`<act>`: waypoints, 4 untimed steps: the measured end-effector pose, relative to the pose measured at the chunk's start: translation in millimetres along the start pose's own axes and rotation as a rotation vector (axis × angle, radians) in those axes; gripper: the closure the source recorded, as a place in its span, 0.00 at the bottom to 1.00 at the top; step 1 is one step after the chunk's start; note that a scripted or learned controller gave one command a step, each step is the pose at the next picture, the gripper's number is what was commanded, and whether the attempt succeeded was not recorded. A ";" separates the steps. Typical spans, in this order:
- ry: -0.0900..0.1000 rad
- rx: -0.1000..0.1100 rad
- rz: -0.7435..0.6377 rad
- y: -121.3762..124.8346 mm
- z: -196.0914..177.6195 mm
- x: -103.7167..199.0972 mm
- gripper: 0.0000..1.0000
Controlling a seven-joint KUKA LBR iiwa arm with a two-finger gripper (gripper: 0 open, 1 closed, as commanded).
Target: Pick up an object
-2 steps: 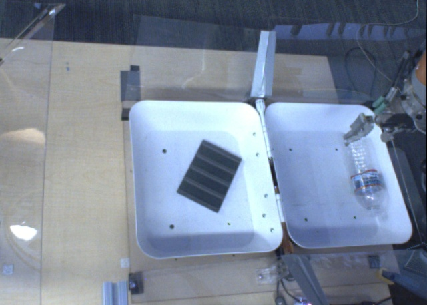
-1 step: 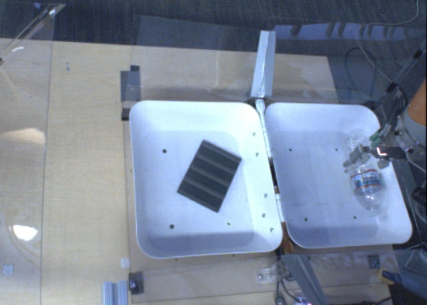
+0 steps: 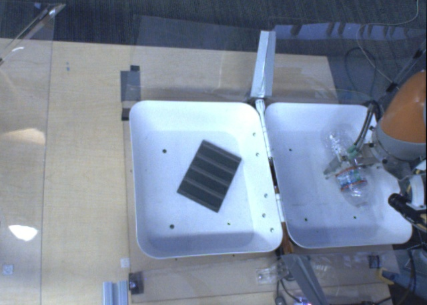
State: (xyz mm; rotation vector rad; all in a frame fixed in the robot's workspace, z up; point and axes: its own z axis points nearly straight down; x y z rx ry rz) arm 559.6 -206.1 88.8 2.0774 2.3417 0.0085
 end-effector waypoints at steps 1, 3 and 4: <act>0.002 0.002 0.035 0.9 0.1 0.0 0.00; 0.003 0.003 -0.038 68.5 -94.8 50.1 1.00; 0.001 -0.003 -0.045 70.9 -106.8 51.3 1.00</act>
